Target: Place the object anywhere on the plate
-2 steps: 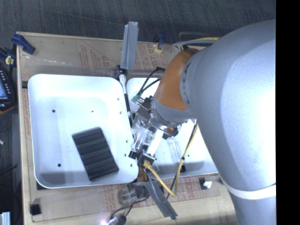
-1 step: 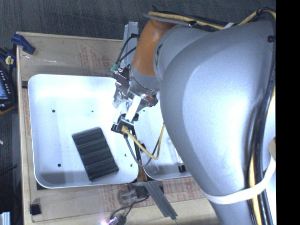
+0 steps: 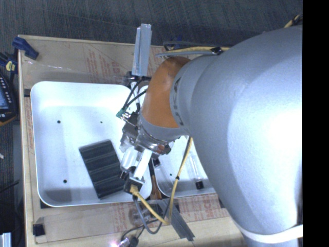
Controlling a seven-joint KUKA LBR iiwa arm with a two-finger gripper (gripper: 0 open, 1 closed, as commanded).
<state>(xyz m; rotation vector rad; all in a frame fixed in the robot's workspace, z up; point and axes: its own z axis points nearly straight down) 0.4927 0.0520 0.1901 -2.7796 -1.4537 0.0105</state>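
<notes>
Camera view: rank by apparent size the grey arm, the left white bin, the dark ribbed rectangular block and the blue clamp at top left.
1. Grey arm, though nearest the camera
2. Left white bin
3. Dark ribbed rectangular block
4. Blue clamp

Left bin (image 3: 51, 138) is looking like smooth glossy white plastic. Dark ribbed object (image 3: 103, 168) is looking matt, rubbery. Arm (image 3: 247, 127) is showing smooth satin grey casing, orange band (image 3: 159, 99) semi-glossy. Desk (image 3: 77, 217) is looking like bare matt wood.
</notes>
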